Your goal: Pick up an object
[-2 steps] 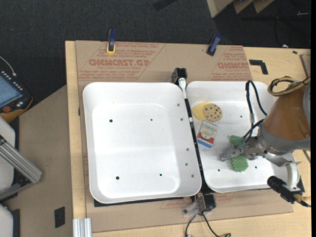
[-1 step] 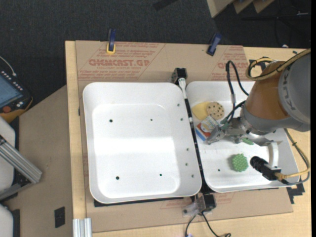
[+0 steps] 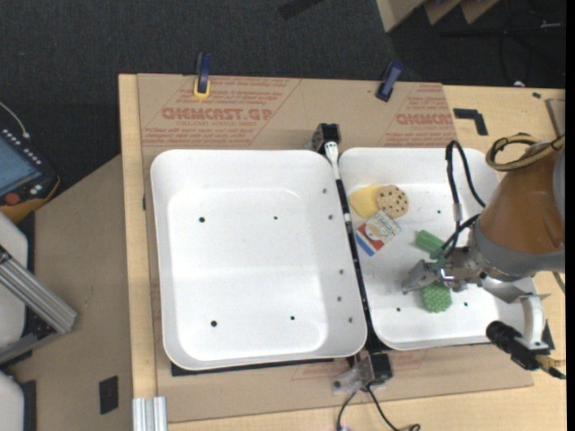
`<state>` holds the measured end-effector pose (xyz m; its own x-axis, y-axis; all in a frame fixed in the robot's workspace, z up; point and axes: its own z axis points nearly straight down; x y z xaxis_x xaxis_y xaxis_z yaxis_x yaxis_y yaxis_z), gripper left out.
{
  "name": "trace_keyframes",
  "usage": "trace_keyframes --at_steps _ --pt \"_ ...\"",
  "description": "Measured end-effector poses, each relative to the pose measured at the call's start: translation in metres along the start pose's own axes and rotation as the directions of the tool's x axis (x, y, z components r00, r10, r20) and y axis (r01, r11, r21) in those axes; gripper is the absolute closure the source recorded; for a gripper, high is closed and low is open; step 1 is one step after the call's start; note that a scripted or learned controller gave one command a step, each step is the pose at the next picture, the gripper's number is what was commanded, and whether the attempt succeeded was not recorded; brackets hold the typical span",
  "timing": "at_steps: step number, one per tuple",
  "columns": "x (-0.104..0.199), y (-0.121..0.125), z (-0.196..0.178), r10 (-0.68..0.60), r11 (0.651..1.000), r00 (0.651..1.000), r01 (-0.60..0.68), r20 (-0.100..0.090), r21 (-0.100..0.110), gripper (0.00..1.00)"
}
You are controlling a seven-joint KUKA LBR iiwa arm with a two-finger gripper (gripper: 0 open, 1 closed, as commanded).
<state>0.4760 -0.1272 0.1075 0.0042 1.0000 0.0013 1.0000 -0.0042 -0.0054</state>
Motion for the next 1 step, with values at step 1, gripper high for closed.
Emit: trace_keyframes --at_steps 1 --pt "-0.0366 0.041 0.0237 -0.003 1.0 1.0 0.003 0.005 -0.009 0.0"
